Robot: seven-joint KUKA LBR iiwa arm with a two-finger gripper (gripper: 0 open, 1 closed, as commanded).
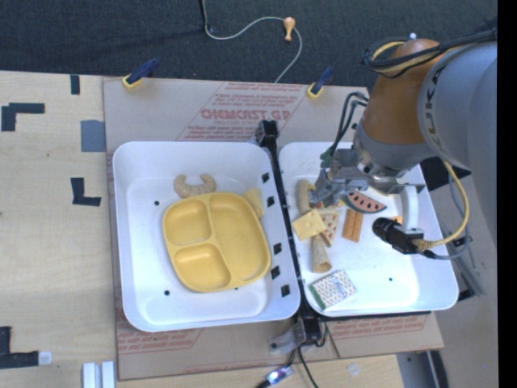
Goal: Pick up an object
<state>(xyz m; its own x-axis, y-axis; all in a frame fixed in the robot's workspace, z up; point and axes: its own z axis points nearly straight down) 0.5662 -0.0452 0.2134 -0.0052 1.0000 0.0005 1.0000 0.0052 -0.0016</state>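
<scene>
Poised low over the right-hand shallow white plastic bin (436, 289), the grey two-finger tool (329, 186), its grip state impossible to tell, hangs directly above a cluster of toy foods, a yellow plastic cheese wedge (307, 225) just below it.

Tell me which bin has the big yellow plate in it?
The left bin has the yellow divided plate. The right bin holds small toy foods instead.

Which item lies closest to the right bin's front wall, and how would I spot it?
Look in the right bin. Near its front-left corner lies a small flat packet. Unlike the tan food pieces above it, it is speckled white with a green edge.
</scene>
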